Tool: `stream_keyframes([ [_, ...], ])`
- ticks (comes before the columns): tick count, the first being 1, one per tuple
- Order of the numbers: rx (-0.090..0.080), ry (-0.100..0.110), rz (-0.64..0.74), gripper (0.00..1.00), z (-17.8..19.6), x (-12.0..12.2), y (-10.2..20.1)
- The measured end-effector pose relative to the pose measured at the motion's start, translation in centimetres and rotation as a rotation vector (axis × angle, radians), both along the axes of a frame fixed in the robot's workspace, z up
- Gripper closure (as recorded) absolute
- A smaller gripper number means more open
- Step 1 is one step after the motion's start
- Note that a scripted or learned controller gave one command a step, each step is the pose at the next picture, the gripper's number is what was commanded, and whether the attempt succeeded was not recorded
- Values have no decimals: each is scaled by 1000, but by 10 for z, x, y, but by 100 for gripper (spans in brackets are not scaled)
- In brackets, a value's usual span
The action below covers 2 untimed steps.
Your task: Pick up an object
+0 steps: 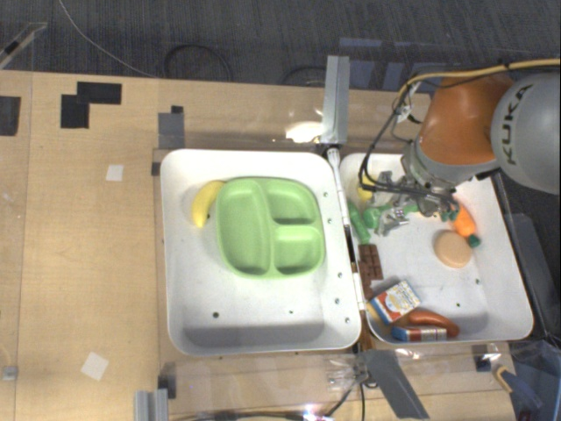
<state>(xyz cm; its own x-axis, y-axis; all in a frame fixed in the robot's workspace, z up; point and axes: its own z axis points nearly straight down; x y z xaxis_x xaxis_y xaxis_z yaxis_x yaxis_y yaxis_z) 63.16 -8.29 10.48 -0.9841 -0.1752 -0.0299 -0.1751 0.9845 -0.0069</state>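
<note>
Metal claw (399, 210) low in right bin (500, 310), grip state unclear | smooth divided green tray (267, 226) | tan disc (454, 251)

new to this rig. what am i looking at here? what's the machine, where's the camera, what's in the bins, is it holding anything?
One camera, fixed above the bench, looks down at a slant on two shallow white bins. The grey arm with an orange band is a KUKA iiwa reaching in from the right. Its gripper is low over the right bin, near a green object; I can't tell whether it holds anything.

The left bin holds a green divided tray with a banana beside it. The right bin also holds a toy carrot, a round tan piece, a brown chocolate bar, a small colourful box and a red and blue item.
</note>
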Motion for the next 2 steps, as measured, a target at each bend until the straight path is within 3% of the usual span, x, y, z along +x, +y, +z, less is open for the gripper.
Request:
stream_keyframes([
  [1,10,16,-280,100,85,40,68],
  [2,12,13,-352,100,142,35,81],
])
